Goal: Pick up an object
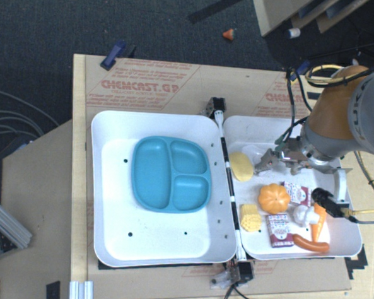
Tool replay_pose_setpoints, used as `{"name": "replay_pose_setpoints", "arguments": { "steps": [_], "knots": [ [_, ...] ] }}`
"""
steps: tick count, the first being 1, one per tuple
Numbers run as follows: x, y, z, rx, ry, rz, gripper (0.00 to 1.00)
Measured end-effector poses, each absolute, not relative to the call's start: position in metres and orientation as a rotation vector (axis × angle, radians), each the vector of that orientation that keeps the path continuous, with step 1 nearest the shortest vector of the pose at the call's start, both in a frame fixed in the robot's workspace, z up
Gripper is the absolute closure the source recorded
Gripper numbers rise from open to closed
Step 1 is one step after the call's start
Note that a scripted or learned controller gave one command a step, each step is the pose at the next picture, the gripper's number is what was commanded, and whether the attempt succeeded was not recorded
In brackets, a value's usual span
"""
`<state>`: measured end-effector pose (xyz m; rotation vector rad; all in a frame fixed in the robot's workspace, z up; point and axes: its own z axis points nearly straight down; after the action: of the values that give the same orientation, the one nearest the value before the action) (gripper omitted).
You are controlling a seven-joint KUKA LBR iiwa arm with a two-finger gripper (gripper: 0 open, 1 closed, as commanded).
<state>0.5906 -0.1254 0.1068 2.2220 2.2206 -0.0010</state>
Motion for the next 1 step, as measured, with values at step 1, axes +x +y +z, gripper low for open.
{"name": "replay_pose_setpoints", "arguments": {
  "steps": [1],
  "knots": [
    [0.6238,-0.1029,0.0846,2.22,2.222,0.002,0.0]
  ]
}}
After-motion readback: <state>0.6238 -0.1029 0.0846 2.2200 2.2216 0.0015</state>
